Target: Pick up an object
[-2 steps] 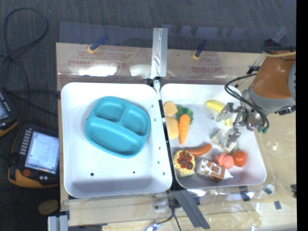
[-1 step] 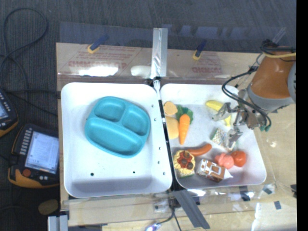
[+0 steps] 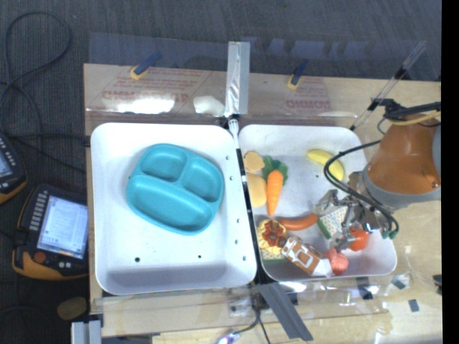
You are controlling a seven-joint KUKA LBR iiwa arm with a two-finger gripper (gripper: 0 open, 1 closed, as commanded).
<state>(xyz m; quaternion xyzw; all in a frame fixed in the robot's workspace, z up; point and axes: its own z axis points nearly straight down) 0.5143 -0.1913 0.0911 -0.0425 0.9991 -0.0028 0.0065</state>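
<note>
The two-finger metal gripper (image 3: pixel 343 224) hangs low in the right white bin (image 3: pixel 294 136), amid wiring that blurs its fingers; whether they grip anything cannot be told. The grey, orange-banded arm (image 3: pixel 405 160) is cut off at the right. A small red toy (image 3: pixel 358 241) lies just beside the gripper.

Toy foods crowd the right bin (image 3: pixel 373 264): upright carrot (image 3: pixel 274 190), yellow banana (image 3: pixel 325 160), red tomato (image 3: pixel 358 240)

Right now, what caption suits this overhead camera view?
Robot arm's gripper lowered among toy food in the right bin; a blue plate sits in the left bin.
</note>
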